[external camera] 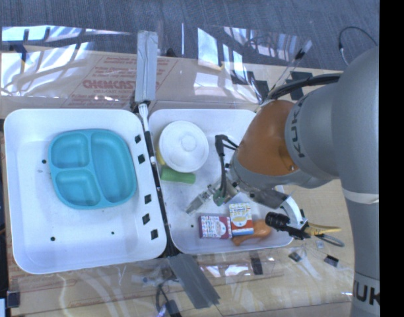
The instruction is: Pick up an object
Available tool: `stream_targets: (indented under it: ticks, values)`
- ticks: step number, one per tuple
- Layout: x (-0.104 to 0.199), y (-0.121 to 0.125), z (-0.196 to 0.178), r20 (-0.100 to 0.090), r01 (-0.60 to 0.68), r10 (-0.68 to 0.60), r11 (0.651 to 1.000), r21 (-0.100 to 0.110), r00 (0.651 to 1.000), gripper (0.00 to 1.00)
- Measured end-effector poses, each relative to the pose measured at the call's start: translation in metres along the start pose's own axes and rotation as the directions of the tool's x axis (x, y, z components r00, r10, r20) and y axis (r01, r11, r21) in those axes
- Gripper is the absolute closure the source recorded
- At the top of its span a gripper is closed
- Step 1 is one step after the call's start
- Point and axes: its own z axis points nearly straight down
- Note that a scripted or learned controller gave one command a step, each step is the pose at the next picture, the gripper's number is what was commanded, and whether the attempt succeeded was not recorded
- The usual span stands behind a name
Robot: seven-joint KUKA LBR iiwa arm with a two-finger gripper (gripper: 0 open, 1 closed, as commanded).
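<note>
A robotics lab: KUKA arm (321, 137) over two taped-down white bins (17, 177).

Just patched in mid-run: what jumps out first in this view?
The grey arm with its orange band looms over the right bin. A bright blue divided tray lies alone in the left bin. The gripper hangs above small cartons, near a round white lid.
</note>
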Motion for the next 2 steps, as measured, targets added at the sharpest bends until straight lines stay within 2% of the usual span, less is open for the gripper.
stream_targets:
  ticks: [1,2]
  values:
    - [-0.047,0.035,-0.045,0.001,0.064,-0.064,0.998,0.000,0.998,0.00]
    - [-0.024,-0.060,-0.019,-0.002,0.225,-0.225,0.974,0.001,0.974,0.00]
